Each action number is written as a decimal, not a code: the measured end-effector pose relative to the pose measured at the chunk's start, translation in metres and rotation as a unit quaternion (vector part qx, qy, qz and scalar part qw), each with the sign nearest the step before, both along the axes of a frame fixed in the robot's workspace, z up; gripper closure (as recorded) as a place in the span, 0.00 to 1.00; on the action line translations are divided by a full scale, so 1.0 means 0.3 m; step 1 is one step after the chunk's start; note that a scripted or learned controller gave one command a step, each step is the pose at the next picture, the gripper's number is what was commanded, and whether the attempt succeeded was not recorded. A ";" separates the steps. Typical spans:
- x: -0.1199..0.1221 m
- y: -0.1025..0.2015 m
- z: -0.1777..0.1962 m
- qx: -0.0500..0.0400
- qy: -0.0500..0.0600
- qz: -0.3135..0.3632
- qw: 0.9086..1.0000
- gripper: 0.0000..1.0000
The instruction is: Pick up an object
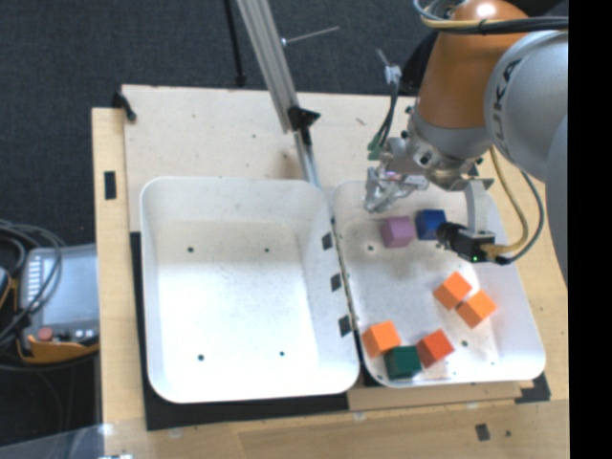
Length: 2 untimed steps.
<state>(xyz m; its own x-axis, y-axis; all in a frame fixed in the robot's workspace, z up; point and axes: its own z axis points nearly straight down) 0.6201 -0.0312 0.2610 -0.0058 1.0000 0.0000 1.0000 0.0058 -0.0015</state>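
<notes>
My gripper (pixel 382 197) hangs over the far part of the right bin (pixel 507 352), its metal fingers pointing down just above and left of a pink block (pixel 398 230). Nothing shows between the fingers. A blue block (pixel 429 223) lies right beside the pink one. Two orange blocks (pixel 464 297) sit together near the bin's right side. Along the near edge lie another orange block (pixel 382 337), a green block (pixel 403 361) and a red-orange block (pixel 436 346).
The left bin (pixel 239 285) sits beside the right one. A slanted aluminium post (pixel 273 65) rises behind the bins' shared edge. A black cable and sensor (pixel 473 245) hang off the wrist over the right bin. A grey device (pixel 53 299) sits off the bench's left.
</notes>
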 end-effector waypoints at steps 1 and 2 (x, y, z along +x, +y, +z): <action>-0.048 0.155 0.013 0.001 0.000 0.001 1.000 1.00; -0.063 0.304 -0.036 0.000 0.001 0.000 1.000 1.00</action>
